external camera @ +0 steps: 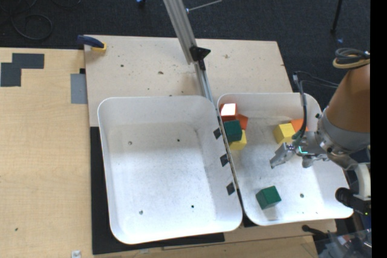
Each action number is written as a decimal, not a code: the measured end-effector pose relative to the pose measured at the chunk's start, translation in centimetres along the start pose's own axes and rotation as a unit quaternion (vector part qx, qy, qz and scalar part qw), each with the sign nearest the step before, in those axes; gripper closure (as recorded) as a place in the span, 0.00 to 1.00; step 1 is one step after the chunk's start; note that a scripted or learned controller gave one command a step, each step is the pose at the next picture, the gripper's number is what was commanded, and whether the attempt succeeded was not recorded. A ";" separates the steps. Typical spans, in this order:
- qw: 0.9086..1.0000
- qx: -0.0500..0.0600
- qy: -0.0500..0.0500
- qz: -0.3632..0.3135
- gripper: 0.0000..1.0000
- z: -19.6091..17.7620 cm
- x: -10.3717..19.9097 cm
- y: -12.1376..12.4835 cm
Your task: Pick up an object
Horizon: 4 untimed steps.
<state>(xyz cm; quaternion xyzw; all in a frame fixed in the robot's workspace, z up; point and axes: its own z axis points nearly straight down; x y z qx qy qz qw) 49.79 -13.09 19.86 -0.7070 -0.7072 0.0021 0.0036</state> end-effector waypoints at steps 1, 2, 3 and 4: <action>1.000 -0.003 0.000 0.002 0.00 -0.2 -0.1 0.1; 1.000 0.001 0.000 0.001 0.00 5.8 -0.6 0.6; 1.000 -0.004 0.000 0.001 0.00 10.7 -0.6 0.7; 1.000 -0.003 0.000 0.005 1.00 9.6 -0.7 0.7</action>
